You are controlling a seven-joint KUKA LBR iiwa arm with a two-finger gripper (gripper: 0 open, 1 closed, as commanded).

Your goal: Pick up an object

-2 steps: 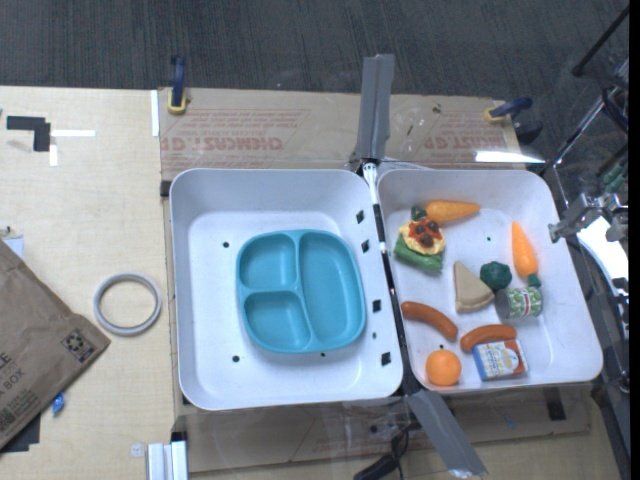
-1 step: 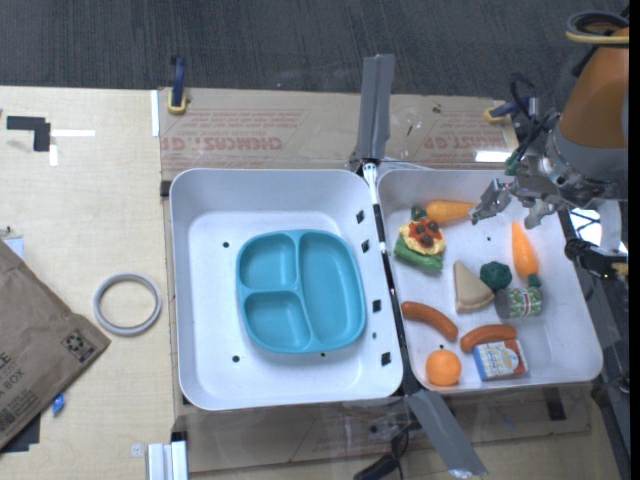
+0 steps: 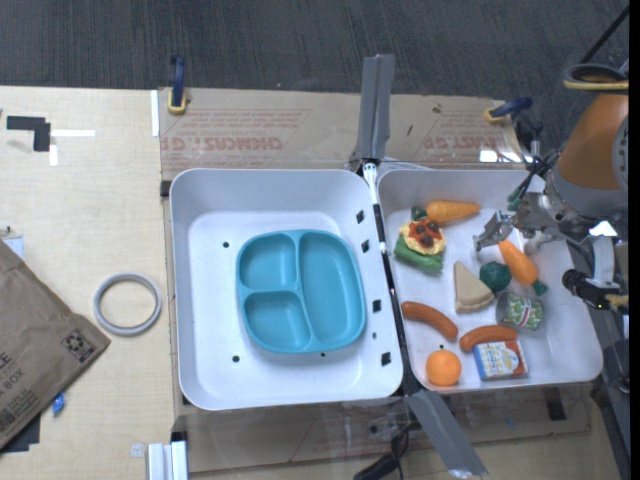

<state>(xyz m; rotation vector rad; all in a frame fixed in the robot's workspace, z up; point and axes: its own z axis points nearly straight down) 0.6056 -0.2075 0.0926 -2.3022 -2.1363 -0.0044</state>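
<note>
A: Which toy is nearest the arm?

B: The orange plastic carrot with the dark green top (image 3: 520, 264), lying slantwise in the right white bin (image 3: 590, 363), toward its far right side. The grey metal gripper (image 3: 497, 233) sits just at the carrot's upper left end, low over the bin.

A: Are the fingers on it?

B: I cannot tell whether they are spread or pressed together; the metal parts blur into one another there. No toy shows plainly between them.

A: What lies around the carrot?

B: Just left of it, a dark green round piece (image 3: 494, 275) and a tan wedge of toy bread (image 3: 470, 289). Below it, a round green and white speckled toy (image 3: 520, 311), possibly a cabbage. Farther left, a stacked green, yellow and red toy sandwich (image 3: 421, 241), with a second orange carrot-shaped piece (image 3: 452, 210) beyond it near the bin's far wall.

A: And the near side?

B: Two reddish-brown toy sausages (image 3: 430, 319) (image 3: 487, 336), an orange ball-shaped fruit (image 3: 443, 367), and a small red and blue printed box (image 3: 498, 361).

A: The other bin?

B: The left white bin (image 3: 200, 268) holds a teal plastic tray with three compartments (image 3: 300, 290). On the worktop (image 3: 80, 218) well to its left lie a grey tape ring (image 3: 127, 302) and a brown cardboard box (image 3: 35, 348).
</note>
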